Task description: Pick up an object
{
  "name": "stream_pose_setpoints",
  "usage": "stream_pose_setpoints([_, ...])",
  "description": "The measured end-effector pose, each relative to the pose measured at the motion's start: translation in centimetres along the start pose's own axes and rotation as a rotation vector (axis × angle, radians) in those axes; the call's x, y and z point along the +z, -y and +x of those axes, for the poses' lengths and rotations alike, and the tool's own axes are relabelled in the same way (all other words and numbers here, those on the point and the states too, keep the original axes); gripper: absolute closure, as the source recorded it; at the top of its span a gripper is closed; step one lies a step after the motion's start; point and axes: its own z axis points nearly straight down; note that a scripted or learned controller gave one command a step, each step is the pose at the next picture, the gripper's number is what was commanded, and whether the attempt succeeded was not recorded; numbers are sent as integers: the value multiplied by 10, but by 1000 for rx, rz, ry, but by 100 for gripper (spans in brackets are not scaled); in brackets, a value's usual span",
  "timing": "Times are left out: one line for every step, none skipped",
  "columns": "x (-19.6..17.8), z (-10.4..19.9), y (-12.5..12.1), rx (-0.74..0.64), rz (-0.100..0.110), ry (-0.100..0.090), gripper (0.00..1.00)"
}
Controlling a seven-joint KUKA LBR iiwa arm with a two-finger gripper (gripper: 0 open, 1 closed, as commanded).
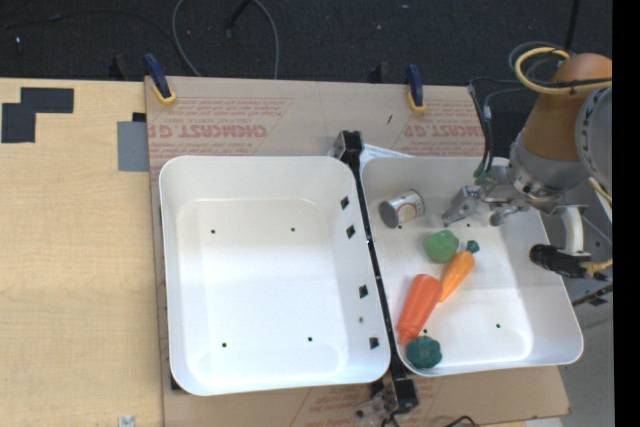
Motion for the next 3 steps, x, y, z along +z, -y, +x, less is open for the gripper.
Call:
stream_pose_setpoints([-47, 40, 61, -42, -14, 2, 0])
stream_pose_setpoints([22, 103, -2, -6, -8, 1, 0])
stream_pose_setpoints([22, 44, -28, 2, 4, 4, 0])
